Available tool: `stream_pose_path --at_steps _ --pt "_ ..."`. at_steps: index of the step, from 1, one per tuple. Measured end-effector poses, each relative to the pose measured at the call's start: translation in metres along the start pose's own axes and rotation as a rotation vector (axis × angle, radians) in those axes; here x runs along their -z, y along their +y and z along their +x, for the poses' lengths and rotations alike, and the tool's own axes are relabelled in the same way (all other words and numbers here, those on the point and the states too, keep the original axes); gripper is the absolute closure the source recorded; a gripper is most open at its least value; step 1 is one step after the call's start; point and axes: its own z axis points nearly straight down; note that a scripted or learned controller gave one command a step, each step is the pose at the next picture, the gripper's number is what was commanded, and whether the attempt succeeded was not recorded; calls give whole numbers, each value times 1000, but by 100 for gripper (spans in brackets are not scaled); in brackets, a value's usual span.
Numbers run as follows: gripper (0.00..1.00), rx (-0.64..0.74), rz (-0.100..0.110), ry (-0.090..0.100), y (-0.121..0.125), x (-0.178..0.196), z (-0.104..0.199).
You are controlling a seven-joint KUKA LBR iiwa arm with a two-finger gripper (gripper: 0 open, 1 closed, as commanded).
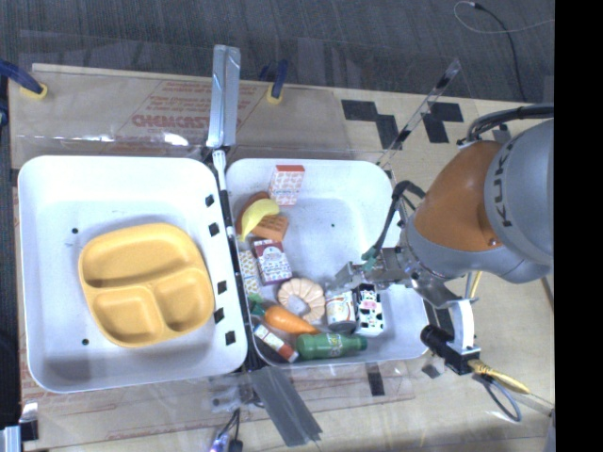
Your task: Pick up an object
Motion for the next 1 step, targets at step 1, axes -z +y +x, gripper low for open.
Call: stream_pose_path --at_steps 1 --pt "0 -231 0 1 37 -65 -34"
